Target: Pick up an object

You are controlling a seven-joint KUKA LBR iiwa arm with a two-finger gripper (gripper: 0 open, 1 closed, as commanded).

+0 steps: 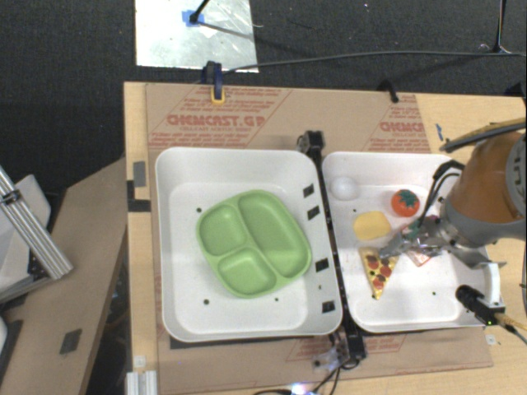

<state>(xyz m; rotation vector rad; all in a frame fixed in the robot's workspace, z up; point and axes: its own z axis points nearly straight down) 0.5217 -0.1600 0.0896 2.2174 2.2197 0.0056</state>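
Pizza slice (378, 271) is my likely target: it lies flat in the right bin (428, 315), point toward the near rim, crust toward the gripper (409, 241). From my feed the gripper sits low in that bin, just above the crust end and beside a yellow lumpy piece (371, 225). I cannot tell if the fingers are spread or clamped; metal linkage and a bit of reddish-white clutter blur together there. I see nothing clearly pinched between them. A red tomato-like toy (404, 202) with a green top is just behind the gripper, and a white ball (343, 188) rests near the bin's far left corner. The arm (494, 192) comes in from the right, orange band over grey wrist. The left bin (177, 220) carries a green three-compartment plate (254, 243), turned at an angle. Both bins sit on a brown board (272, 113) printed in red; I read "CHEMCAST GP" on the left and a partial "CHEMCA" on the right. A foil-like sheet (196, 21) lies on the dark floor beyond.
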